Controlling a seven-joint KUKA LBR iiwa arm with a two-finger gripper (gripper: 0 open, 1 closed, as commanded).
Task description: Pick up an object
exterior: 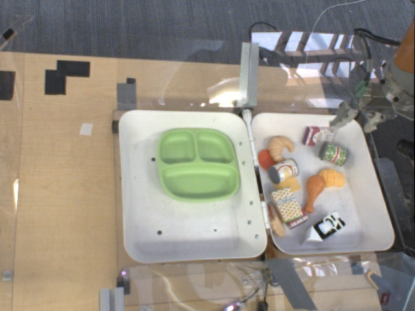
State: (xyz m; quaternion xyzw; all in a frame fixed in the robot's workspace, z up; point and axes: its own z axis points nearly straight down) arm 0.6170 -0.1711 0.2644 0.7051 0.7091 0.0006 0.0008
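Note:
The right bin (379,199) holds several toy foods. Among them are a croissant (281,146), a small tin can (284,171), a red and white carton (315,135), a green can (333,153), an orange drumstick (321,184), a patterned snack box (288,207) and a black and white piece (329,225). My gripper (342,116) hangs over the bin's far right corner, just right of and above the carton, on the grey arm with its orange band (406,52). Nothing shows between its tips.
A green divided plate (198,164) lies in the left bin (139,225). A metal divider (254,167) runs between the two bins. Cables and a grey frame (311,47) stand behind the right bin. Wooden bench (58,193) stretches to the left.

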